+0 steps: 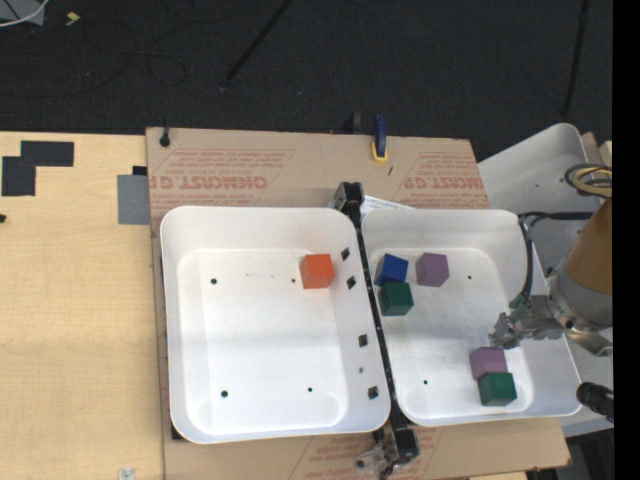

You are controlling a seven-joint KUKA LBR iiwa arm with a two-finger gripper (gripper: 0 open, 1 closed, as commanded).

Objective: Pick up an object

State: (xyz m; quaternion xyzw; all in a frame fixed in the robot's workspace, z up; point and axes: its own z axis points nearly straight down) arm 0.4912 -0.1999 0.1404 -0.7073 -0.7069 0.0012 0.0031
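Hovering: metal two-finger gripper (pixel 507 330), in right white bin (pixel 455 413), just above purple cube (pixel 488 361)
Grip: cannot tell
Beside: dark green cube (pixel 497 389), touching purple cube

Even, fairly bright overhead light is seen on both white bins (pixel 262 423), whose floors are nearly washed out, with only short soft shadows cast beside the cubes, the floor beyond the bench left almost black, and mild softness and graininess noted throughout.
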